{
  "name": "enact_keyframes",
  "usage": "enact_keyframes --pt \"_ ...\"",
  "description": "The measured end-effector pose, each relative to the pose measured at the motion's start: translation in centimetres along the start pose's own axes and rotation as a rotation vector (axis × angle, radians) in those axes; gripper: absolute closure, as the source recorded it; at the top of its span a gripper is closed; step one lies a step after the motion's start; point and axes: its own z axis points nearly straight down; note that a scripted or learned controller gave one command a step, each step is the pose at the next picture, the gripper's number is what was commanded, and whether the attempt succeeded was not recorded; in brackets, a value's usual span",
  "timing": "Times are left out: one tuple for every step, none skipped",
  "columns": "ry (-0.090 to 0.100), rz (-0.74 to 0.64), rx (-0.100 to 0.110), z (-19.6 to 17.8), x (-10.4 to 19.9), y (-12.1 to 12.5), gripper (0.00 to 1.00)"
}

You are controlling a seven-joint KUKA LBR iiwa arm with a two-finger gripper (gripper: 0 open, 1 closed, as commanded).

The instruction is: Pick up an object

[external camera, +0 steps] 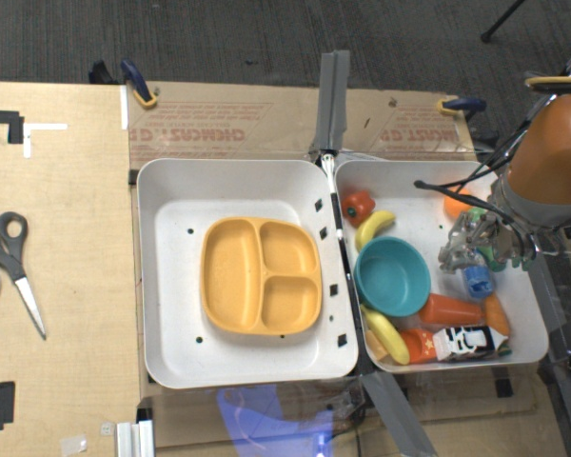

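Observation:
My gripper (pixel 473 246) hangs over the right side of the right bin (pixel 409 181), just above a small blue block (pixel 478 282). The arm's orange band (pixel 550 150) sits above it at the view's right edge. Nothing shows clearly between the gripper's metal parts. Around it lie a teal bowl (pixel 392 275), a red tomato-like piece (pixel 359 205), a yellow banana (pixel 375 225), a second banana (pixel 384 336), an orange carrot-like piece (pixel 453 307), a black-and-white bottle (pixel 455 344) and an orange piece (pixel 457 204) partly hidden behind the gripper.
The left bin (pixel 162 284) holds a yellow divided plate (pixel 262 276). Scissors (pixel 14 265) lie on the wooden bench at far left. Blue clamps (pixel 138 82) pin cardboard behind the bins. A grey bar (pixel 331 103) runs up between the bins.

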Motion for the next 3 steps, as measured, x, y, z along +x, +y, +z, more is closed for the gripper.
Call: enact_keyframes --pt "0.000 0.000 0.000 0.0 0.0 0.0 0.00" --pt "0.012 -0.067 -0.001 2.1 -0.4 -3.4 0.00" --pt "0.007 -0.066 0.000 1.1 -0.5 -3.4 1.00"
